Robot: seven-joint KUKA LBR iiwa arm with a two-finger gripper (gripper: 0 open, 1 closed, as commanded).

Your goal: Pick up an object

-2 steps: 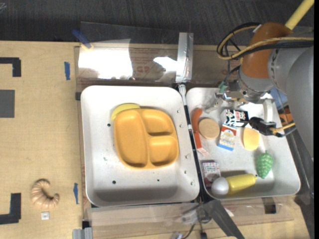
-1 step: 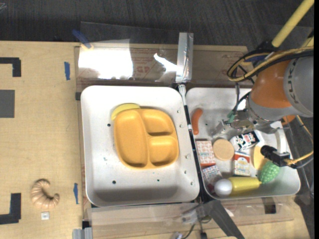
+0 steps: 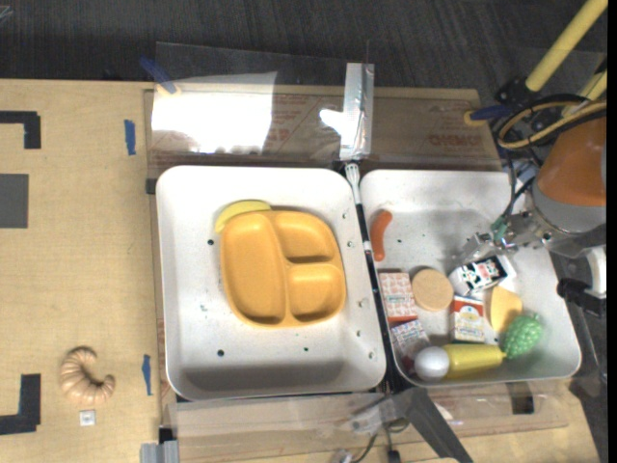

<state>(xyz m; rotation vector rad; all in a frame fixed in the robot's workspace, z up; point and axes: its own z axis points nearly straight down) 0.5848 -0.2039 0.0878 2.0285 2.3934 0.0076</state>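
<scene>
The right bin (image 3: pixel 434 196) holds a heap of small items along its near side. Among them are an orange sausage-shaped piece (image 3: pixel 381 233), a tan round disc (image 3: pixel 432 288), a white box with black marks (image 3: pixel 479 274), a yellow wedge (image 3: pixel 503 307), a green bumpy fruit (image 3: pixel 523 335), a yellow cylinder (image 3: pixel 472 358) and a white ball (image 3: pixel 432 362). My gripper (image 3: pixel 494 240) reaches in from the right, low over the bin and just above the white box with black marks. I see nothing lifted off the bin floor.
The left bin (image 3: pixel 183 258) carries an orange divided tray (image 3: pixel 281 263) with a yellow banana-like piece (image 3: pixel 239 210) behind it. Printed cards (image 3: pixel 398 297) lie by the divider. A croissant (image 3: pixel 87 376) rests on the bench at the left. Cables and a yellow pole (image 3: pixel 569 32) are at the back right.
</scene>
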